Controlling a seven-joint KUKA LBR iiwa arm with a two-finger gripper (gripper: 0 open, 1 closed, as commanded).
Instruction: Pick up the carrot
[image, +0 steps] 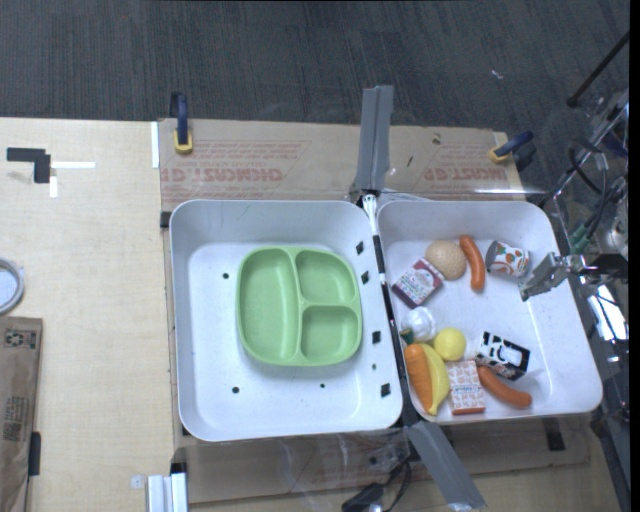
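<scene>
The orange tapered carrot (417, 370) lies in the right-hand shallow white bin (560, 345), down at its near-left corner, close against the wall that divides the two bins. A yellow banana (436, 378) lies just beside it on the right, touching along its length, so the carrot is hemmed between the bin wall and the banana. Just above the carrot's top end sits a small white rounded object (419, 323), and a yellow lemon (450, 344) rests against the upper end of the banana. Right of the banana stands a small red-and-white carton (466, 387), and beyond that an orange-red sausage (504, 388) lies at a slant near the front wall, with a black-and-white patterned packet (503, 354) just above it. Further back in the same bin are a maroon-and-white wrapped packet (417, 283), a tan rounded bread roll (446, 259), a second orange-red sausage (473, 263) standing nearly lengthwise, and a small red, white and green carton (507, 260). The grey two-finger gripper (537, 281) hangs over the right side of this bin, well apart from the carrot, with all the clutter between them; whether its claw is parted or closed cannot be told from this angle. The left-hand shallow white bin (200, 330) holds a light green three-compartment plastic plate (298, 305) in its middle.
</scene>
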